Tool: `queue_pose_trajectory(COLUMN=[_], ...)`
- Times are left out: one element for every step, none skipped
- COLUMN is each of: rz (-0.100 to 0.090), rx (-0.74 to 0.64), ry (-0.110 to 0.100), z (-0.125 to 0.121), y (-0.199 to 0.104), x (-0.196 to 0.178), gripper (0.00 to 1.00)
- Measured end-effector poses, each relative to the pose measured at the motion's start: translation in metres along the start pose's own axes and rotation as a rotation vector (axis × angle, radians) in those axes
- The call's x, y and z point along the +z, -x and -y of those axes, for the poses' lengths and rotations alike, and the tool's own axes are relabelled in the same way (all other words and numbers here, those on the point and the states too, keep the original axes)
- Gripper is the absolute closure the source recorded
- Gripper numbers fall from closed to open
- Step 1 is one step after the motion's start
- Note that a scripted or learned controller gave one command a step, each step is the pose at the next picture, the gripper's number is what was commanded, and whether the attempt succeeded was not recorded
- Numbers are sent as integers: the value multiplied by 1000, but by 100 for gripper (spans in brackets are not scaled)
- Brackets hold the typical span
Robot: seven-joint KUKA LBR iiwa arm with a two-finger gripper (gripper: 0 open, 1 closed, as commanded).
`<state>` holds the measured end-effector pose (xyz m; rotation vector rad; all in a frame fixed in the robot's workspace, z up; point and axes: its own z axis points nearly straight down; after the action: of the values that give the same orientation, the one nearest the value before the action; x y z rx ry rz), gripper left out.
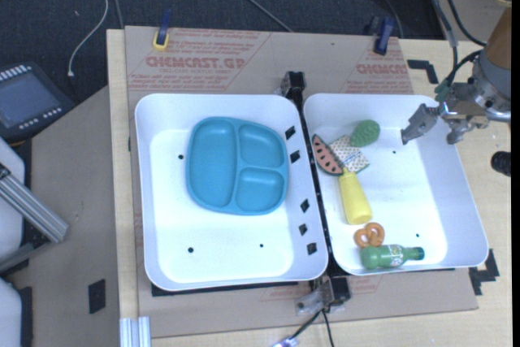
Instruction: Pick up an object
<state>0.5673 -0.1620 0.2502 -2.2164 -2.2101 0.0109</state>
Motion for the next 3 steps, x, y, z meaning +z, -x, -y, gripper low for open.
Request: queue_pose_trajectory(rz=[3,1,1], rx=[-3,-3,-3], ry=[12,7,7], z=[-2,-9,-7], y=[0,2,-1], x=[-7,54,97], gripper=[0,0,0])
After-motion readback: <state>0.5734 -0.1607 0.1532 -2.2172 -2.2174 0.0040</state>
